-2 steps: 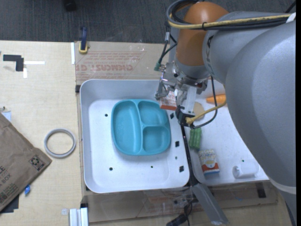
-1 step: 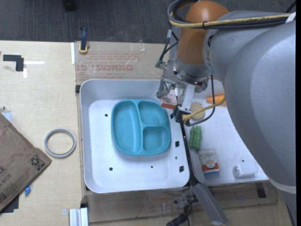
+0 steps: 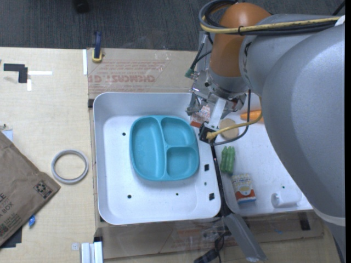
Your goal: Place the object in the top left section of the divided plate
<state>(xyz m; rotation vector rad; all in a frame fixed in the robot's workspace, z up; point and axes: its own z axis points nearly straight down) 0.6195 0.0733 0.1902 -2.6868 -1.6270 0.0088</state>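
Observation:
A blue divided plate [image 3: 163, 147] lies in the middle of the left white bin [image 3: 109, 201]. It has one long section on its left and two smaller sections on its right. My gripper [image 3: 204, 118] hangs over the wall between the two bins, just off the plate's upper right corner. A small reddish-white object [image 3: 204, 113] shows between its fingers, held above the bin floor. The grey arm with its orange band [image 3: 236, 37] covers much of the right bin.
In the right bin [image 3: 263, 163] lie a green item [image 3: 227, 159], a small carton [image 3: 244, 188], a white piece [image 3: 279, 200], a tan round thing [image 3: 228, 129] and an orange one [image 3: 253, 115]. A tape ring [image 3: 70, 165] and a brown box [image 3: 19, 193] sit on the bench at left.

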